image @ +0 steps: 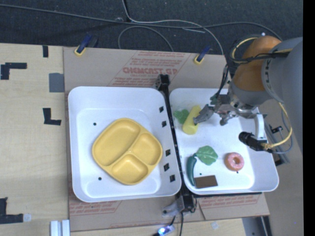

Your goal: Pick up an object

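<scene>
Two shallow white bins are seen side by side on a cardboard sheet point(147, 68) laid over the wooden bench point(29, 146). One yellow divided plate point(127, 151), with three compartments, lies flat in the left bin point(78, 132), filling its centre.

Five small objects are counted in the right bin point(266, 176). One yellow cylinder point(191, 122) lies toward ten o'clock of that bin, with one pale green piece point(181, 116) touching it on its nine o'clock side. One green leafy piece point(206, 154) sits near the bin's centre; one dark green curved piece point(190, 168) is placed just beside it at seven o'clock, and one brown rectangular block point(205, 182) lies at six o'clock, touching the curved piece's lower end. One pink ring-shaped doughnut point(234, 161) rests at three o'clock of the leafy piece, apart from it.

One grey arm point(283, 73) with an orange band point(253, 65) is shown reaching in from three o'clock. Its gripper point(204, 114) is positioned over the upper part of the right bin, with a finger point(203, 115) touching or just above the yellow cylinder's upper end. The spread of the fingers cannot be told, and nothing is seen held between them.

Two blue-and-yellow clamps point(82, 45) are fixed at the cardboard's twelve o'clock edge, and black cables point(147, 23) are trailed across the dark floor beyond.
</scene>
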{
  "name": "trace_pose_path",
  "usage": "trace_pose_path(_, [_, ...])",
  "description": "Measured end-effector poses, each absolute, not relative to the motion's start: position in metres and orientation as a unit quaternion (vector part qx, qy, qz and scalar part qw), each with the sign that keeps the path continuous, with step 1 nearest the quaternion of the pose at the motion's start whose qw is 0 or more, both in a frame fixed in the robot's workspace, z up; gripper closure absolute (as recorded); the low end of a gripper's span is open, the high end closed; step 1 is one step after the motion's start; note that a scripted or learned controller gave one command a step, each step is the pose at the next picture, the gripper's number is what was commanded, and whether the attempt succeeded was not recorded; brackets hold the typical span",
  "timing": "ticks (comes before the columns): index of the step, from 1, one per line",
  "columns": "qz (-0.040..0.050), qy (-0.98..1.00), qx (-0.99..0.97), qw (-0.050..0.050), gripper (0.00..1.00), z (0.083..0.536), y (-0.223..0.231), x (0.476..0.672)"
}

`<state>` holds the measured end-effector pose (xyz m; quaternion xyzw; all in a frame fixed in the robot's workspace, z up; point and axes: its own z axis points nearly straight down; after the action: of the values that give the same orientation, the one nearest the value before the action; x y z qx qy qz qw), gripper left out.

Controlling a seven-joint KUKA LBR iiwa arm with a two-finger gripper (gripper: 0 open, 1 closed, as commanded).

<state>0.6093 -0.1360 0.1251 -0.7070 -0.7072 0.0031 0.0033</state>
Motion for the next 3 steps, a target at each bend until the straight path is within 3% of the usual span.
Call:
trace_pose_path(1, [-0.0056, -0.708, -0.706, -0.007, 0.0, 0.11, -0.135, 0.616])
trace_pose_path(2, [-0.0026, -0.708, -0.706, -0.001, 1.0, 0.115, -0.134, 0.614])
trace_pose_path(3, [-0.0001, -0.708, -0.706, -0.001, 1.0, 0.176, -0.135, 0.611])
